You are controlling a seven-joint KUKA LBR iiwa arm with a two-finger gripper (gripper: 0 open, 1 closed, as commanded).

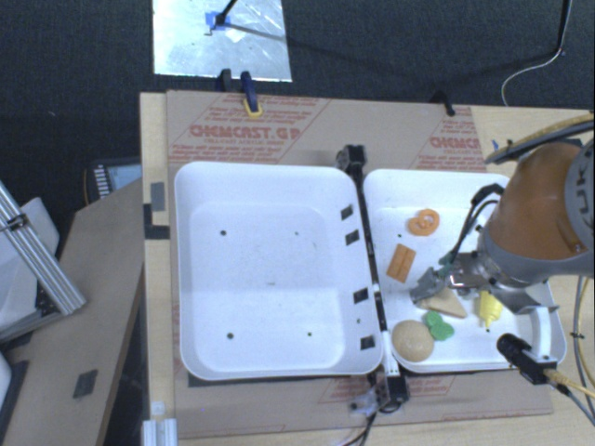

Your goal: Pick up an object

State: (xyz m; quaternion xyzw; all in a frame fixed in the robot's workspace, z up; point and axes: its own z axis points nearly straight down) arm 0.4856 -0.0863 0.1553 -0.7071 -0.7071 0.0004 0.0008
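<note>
Five small objects lie in the right bin (390, 189), and the one nearest the tool is a pale tan wedge (449, 305), lying flat on the bin floor in the lower middle of that bin. Judged by its look, the wedge is a light, rigid toy piece, probably moulded plastic or foam; it should not deform much under pressure, though its smooth sloped faces could slip out of a pinch. The best hold is likely across its two long flat sides, near the thick end, not at the thin tip. Touching or just beside its lower edge is a green piece (439, 325), and a round beige ball (414, 339) rests just beside that, near the bin's front left corner. A yellow piece (489, 308) lies to the right of the wedge, an orange block (401, 262) sits above and to the left, and an orange ring (425, 222) lies farther back. The gripper (435, 284) is low over the wedge's upper left end, apparently touching it or just above it. Dark metal parts overlap at the tool tip, so how far it is open cannot be told, and no object can be seen clamped in it. The left bin (186, 249) adjoins the right bin along a central divider.
</note>
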